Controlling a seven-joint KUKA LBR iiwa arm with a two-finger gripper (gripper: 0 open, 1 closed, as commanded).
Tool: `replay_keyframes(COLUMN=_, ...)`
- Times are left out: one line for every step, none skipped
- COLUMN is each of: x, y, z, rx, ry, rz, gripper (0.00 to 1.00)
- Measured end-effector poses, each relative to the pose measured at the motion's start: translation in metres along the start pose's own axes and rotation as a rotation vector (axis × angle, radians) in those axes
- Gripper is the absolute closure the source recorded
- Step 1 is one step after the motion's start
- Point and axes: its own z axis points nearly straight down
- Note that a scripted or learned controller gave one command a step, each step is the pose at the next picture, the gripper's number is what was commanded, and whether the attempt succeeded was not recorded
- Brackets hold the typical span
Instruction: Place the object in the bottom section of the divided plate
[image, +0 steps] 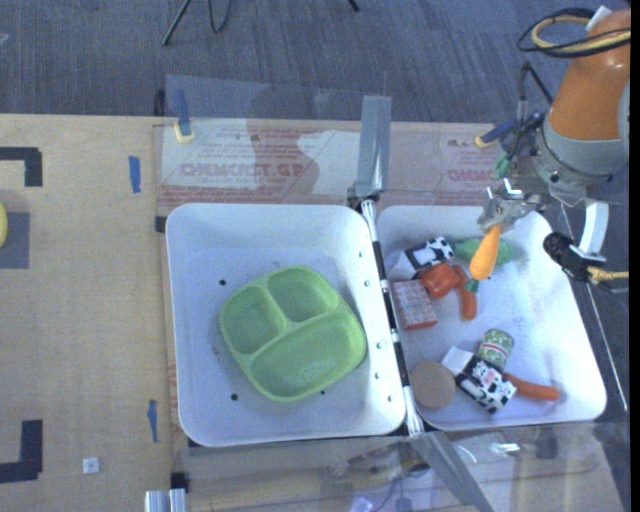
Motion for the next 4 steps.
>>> replay_keyframes(x=0.060, y=-0.056, z=0.042, rx=0.003, ry=0.002, rz=0.123, gripper=1.00)
replay_keyframes(x=0.140, y=-0.111, z=0.042, rx=0.003, ry=0.003, rz=0.019, gripper=1.00)
replay_keyframes(x=0.144, y=-0.127, z=0.042, rx=0.005, ry=0.003, rz=0.169, gripper=1.00)
replay_keyframes(x=0.201, y=-0.159, z=0.043, rx=0.006, ry=0.002, rz=0.177, gripper=1.00)
